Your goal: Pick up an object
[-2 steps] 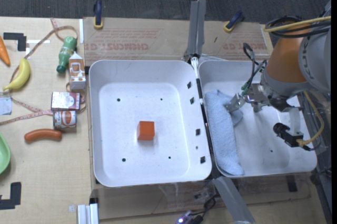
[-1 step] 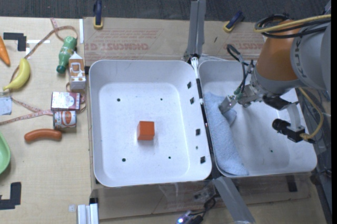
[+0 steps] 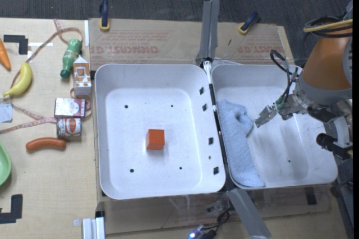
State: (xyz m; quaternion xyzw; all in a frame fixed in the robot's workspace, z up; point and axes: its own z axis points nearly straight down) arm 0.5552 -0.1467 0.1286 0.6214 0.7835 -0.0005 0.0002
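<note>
The hand (image 3: 263, 116) hangs over the right bin (image 3: 314, 176), its metal tip slanting toward the crumpled pale blue cloth (image 3: 238, 139); how far it is open I cannot tell, and nothing is visibly caught in it. Behind it rises the grey arm (image 3: 331, 83) with its rounded orange band. The cloth is soft, fuzzy terry, bunched in a long strip against the bin's left wall. The left bin (image 3: 112, 176), smooth white plastic with rounded corners and small dark holes in its floor, holds one orange-red block (image 3: 155, 139), cube-shaped and matte, lying near the middle, well apart from the hand. The two bins stand side by side on brown cardboard. On the wooden desk (image 3: 39, 176) to the left lie one yellow banana (image 3: 20, 80), one carrot (image 3: 4, 54), one glossy sausage (image 3: 45, 145), one green bottle (image 3: 70, 56), a small carton (image 3: 82, 76) and a tin can (image 3: 69, 127).
</note>
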